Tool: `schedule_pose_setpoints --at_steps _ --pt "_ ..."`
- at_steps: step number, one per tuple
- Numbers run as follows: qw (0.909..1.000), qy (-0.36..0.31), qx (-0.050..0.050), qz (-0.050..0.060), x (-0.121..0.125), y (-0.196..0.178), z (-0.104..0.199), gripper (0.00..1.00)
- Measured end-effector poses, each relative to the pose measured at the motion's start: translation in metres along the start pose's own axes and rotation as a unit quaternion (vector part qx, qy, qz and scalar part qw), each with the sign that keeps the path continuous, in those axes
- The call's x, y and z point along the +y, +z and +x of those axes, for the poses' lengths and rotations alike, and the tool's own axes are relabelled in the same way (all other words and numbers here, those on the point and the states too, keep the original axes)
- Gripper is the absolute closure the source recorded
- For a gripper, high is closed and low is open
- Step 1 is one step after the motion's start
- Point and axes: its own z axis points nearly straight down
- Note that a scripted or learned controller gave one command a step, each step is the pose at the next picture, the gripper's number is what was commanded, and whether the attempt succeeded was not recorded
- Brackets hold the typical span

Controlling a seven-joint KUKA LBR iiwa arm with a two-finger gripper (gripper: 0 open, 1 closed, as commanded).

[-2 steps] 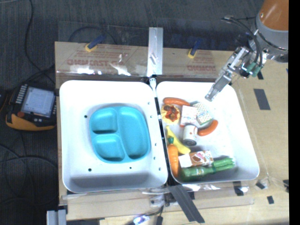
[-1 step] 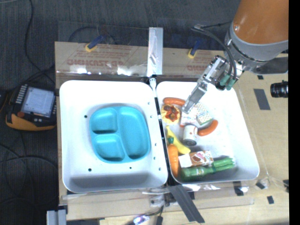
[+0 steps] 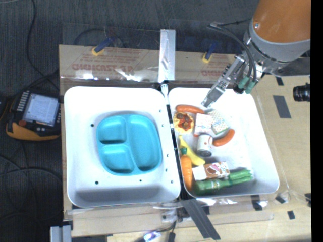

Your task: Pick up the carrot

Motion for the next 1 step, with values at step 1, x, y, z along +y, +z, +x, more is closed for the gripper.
schedule_pose_setpoints --at_steps 1 --pt "0.9961 0.088 0.003 0.002 0.0547 0.149 0.0081 1.0"
